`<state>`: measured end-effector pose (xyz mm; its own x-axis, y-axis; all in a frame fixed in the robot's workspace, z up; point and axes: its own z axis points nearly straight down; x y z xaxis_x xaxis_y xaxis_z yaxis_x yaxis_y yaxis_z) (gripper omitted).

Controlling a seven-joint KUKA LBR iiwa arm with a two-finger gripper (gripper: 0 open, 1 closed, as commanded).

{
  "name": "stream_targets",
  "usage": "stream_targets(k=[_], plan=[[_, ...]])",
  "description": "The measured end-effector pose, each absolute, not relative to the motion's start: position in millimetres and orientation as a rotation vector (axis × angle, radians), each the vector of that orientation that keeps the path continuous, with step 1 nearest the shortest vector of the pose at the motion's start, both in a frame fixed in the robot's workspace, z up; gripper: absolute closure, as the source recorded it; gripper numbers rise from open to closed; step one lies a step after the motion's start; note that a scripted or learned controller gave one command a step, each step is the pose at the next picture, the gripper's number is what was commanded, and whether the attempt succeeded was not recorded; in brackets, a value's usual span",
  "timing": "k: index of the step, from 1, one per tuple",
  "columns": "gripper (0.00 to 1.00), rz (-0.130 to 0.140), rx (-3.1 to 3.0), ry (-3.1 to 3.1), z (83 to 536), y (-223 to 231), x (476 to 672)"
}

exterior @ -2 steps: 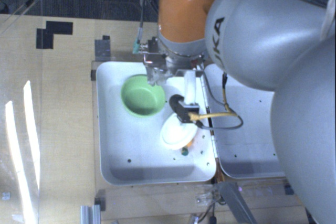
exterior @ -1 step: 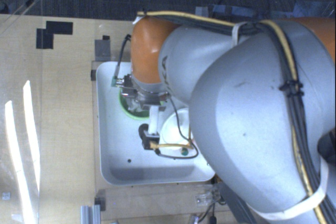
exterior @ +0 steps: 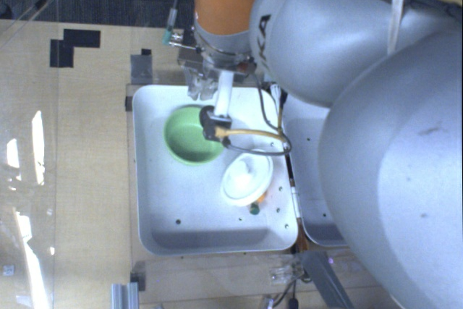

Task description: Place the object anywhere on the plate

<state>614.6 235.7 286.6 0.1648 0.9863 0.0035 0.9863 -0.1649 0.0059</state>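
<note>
A green round plate (exterior: 189, 135) with a raised rim lies in the left bin (exterior: 166, 221), towards its far side. My gripper (exterior: 202, 89) hangs over the bin's far edge, just above the green plate's far rim, and nothing shows in it. A white round dish (exterior: 246, 177) with a raised centre lies to the right of the green plate. By its near-right rim sit a small dark green piece (exterior: 254, 210) and a small orange piece (exterior: 265, 193), partly hidden by the dish.
The right bin (exterior: 312, 155) is mostly covered by the arm's large grey body. The near half of the left bin's floor is bare white. A clear panel stands at the bench's left side (exterior: 29, 155).
</note>
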Motion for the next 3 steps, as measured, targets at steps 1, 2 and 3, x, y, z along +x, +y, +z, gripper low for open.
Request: stream_targets(k=[1,2,3], plan=[[1.00,0.001,2.758,1.506,124.4,226.1,623.2],[1.00,0.009,3.107,0.481,181.0,220.3,637.1],[1.00,0.011,3.116,0.421,186.0,201.4,659.0]])
